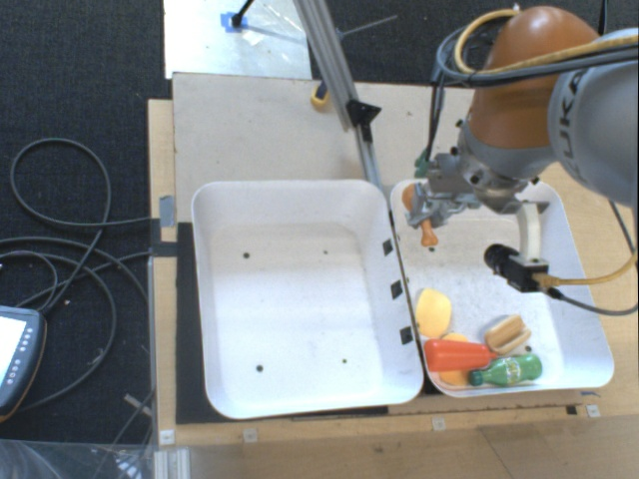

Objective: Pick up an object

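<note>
My gripper (425,212) hangs over the far left part of the right bin (577,297). A slim orange toy (428,234), carrot-like, runs through its fingers, with one end showing at the upper left and the other poking out below. The fingers look shut on it. Whether the toy is lifted off the bin floor I cannot tell. At the near end of the same bin lie a yellow piece (433,312), a red-orange toy (454,353), a small hot dog bun (507,333) and a green bottle (510,370) on its side.
The left bin (290,193) sits beside the right one, their rims touching along a shared wall with black clips (396,289). A metal pole (334,58) slants in from the top. A black connector with a yellow cable (511,265) hangs off the wrist over the right bin.
</note>
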Available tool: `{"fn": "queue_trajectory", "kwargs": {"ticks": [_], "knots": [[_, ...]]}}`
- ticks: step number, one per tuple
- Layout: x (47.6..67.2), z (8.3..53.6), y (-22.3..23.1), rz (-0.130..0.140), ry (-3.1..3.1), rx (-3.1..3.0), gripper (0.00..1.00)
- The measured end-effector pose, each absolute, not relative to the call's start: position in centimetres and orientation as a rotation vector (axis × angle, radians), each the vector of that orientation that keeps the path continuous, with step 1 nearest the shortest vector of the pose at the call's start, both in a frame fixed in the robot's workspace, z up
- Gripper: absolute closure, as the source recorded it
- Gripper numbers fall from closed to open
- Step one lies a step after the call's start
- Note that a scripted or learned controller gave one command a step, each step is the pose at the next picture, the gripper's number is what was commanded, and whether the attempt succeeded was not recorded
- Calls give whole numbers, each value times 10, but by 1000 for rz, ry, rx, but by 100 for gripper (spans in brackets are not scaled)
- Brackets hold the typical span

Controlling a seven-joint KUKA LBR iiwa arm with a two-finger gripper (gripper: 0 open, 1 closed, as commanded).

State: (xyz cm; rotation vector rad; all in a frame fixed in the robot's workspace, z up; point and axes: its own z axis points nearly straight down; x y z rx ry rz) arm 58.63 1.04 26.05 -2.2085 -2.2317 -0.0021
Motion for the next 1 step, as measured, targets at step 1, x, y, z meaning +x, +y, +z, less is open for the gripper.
{"fn": "queue_trajectory", "kwargs": {"ticks": [1], "knots": [[573,258,64,-1,-2232,-2207,100]]}}
